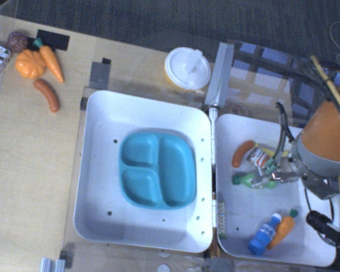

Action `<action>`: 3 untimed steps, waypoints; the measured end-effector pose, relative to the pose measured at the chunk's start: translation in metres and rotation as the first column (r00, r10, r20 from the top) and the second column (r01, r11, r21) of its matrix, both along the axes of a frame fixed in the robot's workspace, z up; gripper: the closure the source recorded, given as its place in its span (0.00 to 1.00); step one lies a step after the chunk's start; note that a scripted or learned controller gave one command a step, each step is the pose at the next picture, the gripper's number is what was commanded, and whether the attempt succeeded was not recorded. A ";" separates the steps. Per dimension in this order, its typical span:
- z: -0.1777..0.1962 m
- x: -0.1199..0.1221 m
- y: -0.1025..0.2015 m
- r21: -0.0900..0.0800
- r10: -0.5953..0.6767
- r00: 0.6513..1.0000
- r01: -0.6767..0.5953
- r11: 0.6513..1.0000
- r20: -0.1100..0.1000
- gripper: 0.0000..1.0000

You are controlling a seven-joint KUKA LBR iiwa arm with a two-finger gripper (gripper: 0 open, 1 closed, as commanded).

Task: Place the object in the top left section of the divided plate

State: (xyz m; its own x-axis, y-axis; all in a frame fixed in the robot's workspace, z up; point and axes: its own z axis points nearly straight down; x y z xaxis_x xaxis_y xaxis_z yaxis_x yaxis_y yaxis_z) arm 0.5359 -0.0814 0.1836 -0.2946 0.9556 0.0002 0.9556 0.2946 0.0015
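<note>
Early in the task: plate (159, 168) bare in the left bin (91, 203), top-left section unfilled. Gripper (271, 175) low in the right bin (305, 255), at nine o'clock a green object (250, 180); grip state impossible to tell.

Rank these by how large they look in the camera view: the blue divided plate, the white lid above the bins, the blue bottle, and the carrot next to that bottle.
1. blue divided plate
2. white lid
3. blue bottle
4. carrot, which looks only a little smaller than the bottle, so their order is unsure.
</note>
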 end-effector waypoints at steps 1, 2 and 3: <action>0.000 0.008 0.096 0.000 0.077 0.997 -0.077 0.997 0.000 1.00; -0.001 -0.049 0.173 0.001 0.305 0.952 -0.305 0.952 -0.003 1.00; 0.044 -0.048 0.270 0.000 0.355 0.935 -0.355 0.935 0.001 1.00</action>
State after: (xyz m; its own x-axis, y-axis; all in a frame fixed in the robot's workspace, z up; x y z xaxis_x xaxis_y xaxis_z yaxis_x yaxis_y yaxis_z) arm 0.4875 0.1881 0.2281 -0.6143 0.7891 -0.0001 0.7891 0.6143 0.0020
